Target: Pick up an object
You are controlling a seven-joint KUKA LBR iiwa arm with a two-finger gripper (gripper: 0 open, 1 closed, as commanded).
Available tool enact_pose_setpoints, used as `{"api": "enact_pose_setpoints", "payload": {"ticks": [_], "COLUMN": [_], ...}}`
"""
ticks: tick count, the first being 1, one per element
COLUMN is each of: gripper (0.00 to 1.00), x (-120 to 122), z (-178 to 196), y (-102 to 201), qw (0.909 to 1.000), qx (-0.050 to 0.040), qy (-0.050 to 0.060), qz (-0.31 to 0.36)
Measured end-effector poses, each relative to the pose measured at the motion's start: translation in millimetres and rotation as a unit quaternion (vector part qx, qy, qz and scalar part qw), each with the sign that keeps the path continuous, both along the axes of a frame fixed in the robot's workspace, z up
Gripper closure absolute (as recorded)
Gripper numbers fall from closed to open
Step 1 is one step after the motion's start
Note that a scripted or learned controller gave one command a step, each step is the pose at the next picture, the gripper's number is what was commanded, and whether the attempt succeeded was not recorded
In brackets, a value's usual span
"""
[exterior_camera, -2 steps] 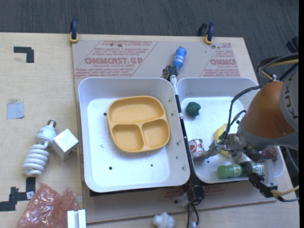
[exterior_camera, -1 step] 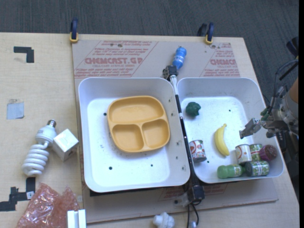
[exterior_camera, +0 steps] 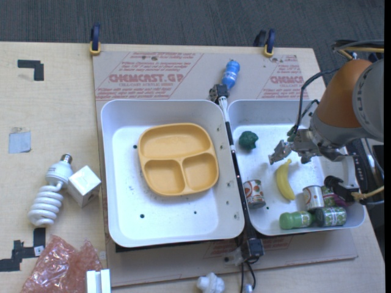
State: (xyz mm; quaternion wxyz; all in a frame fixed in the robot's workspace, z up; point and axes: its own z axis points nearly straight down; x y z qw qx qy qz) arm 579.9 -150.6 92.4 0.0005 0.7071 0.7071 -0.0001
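Note:
The right bin [exterior_camera: 269,118] holds a yellow banana [exterior_camera: 284,183], a dark green lumpy piece [exterior_camera: 248,140], a red-labelled can [exterior_camera: 253,193], a silver can [exterior_camera: 313,196], a green bottle [exterior_camera: 295,220] and a green can [exterior_camera: 333,215]. My gripper [exterior_camera: 290,157] hangs over this bin, just above the banana's upper end, with the arm reaching in from the right. Its fingers [exterior_camera: 277,157] stand apart, open, with nothing between them. The left bin [exterior_camera: 116,182] holds a yellow divided plate [exterior_camera: 178,159].
On the bench left of the bins lie a spiral light bulb [exterior_camera: 50,191], a white cube [exterior_camera: 84,184] and a red mesh bag [exterior_camera: 61,267]. A blue bottle [exterior_camera: 231,74] lies behind the bins. Cables run along the arm at the right.

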Motion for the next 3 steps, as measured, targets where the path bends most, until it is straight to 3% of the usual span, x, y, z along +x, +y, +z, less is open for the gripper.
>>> {"api": "enact_pose_setpoints", "payload": {"ticks": [1,2,3], "gripper": [0.00,1.00,1.00], "x": [-88.2,-86.6,-48.4], "z": [0.0,10.1,171.2], "y": [16.9,16.5,48.1], "qw": [1.0000,1.0000,1.0000], "qx": [0.0003,-0.0001,-0.0004], "qy": [0.000,-0.002,-0.001], "qz": [-0.001,-0.001,0.001]}}
